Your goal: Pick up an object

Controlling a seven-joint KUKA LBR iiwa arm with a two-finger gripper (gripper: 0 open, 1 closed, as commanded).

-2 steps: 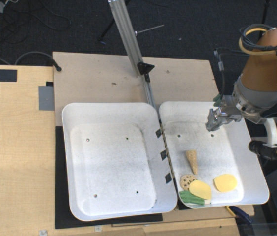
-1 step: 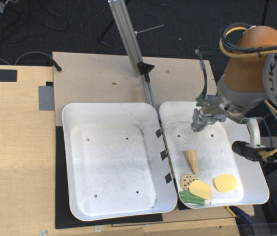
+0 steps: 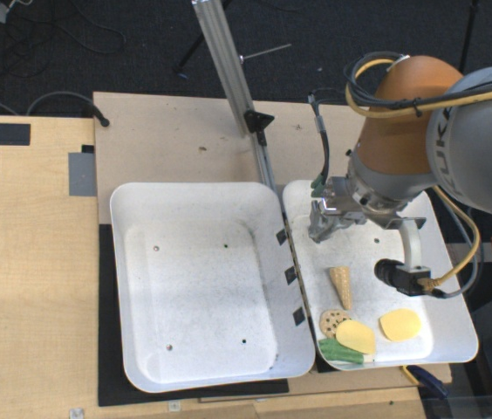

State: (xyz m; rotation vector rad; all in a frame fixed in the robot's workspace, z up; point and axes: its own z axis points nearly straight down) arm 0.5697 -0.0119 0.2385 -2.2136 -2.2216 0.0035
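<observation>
1. Camera view, general: two shallow white bins sit side by side on the bench. The left bin (image 3: 141, 234) occupies the centre of the frame; the right bin (image 3: 455, 339) lies at centre right.
2. Arm: the grey arm (image 3: 477, 147) with its orange band enters from the upper right of the frame and hangs over the upper part of the right bin.
3. Gripper: the gripper (image 3: 323, 225) sits low over the upper-left area of the right bin, close to the wall shared with the left bin. Whether it is spread or closed cannot be told at this angle; nothing is seen between its tips.
4. Objects in the right bin, all in its lower part, apart from the gripper:
   - a tan cone (image 3: 341, 285) just below the gripper;
   - a round cracker (image 3: 330, 322) below the cone;
   - a yellow piece (image 3: 356, 336) touching the cracker;
   - a green item (image 3: 340, 353) at the bin's lower-left corner, partly under that yellow piece;
   - a second yellow piece (image 3: 400, 325) to the right.
5. A black fitting (image 3: 400, 275) hangs right of the cone.
</observation>
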